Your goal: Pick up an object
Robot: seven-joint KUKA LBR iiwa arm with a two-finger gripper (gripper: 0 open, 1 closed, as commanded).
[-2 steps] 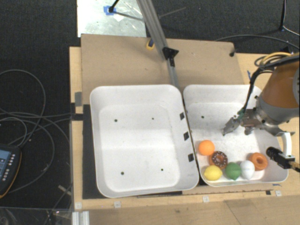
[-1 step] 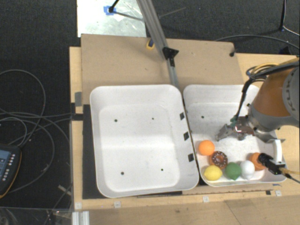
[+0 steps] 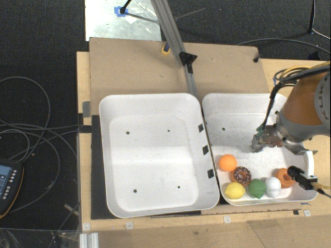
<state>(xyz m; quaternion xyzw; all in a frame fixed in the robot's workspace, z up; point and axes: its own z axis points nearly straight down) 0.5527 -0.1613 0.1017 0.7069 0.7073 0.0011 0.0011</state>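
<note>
Now you see two shallow white plastic bins side by side on the bench. Your left bin holds nothing but small dark dots on its floor. Your right bin carries all the objects, gathered along its near edge: an orange ball, a brown ring-shaped doughnut toy just beside it, a yellow lemon-like fruit, a green round piece, a white ball and an orange rounded piece at the near right corner. Your gripper hangs low over the right bin's middle, farther than the row of objects and apart from them; nothing shows between its fingers, and you cannot tell how wide they stand.
</note>
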